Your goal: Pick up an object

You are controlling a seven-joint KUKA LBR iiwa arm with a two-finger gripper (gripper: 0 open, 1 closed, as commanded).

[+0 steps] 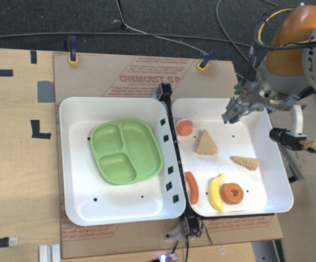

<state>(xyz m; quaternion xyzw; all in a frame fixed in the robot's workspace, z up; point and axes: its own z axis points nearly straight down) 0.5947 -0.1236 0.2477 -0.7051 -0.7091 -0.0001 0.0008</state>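
The end effector (231, 115) hangs over the right bin's (267, 146) far corner; whether it is clenched or released cannot be told. The nearest pick, a tan wedge (206, 144), lies just left and nearer the camera, point away.

Bright, even overhead light; white bins (70, 162) near blown out, soft faint shadows under the green plate (126, 150). Frame slightly soft overall (low resolution). Orange band (294, 37) shows mild glare, edges a bit blurred.
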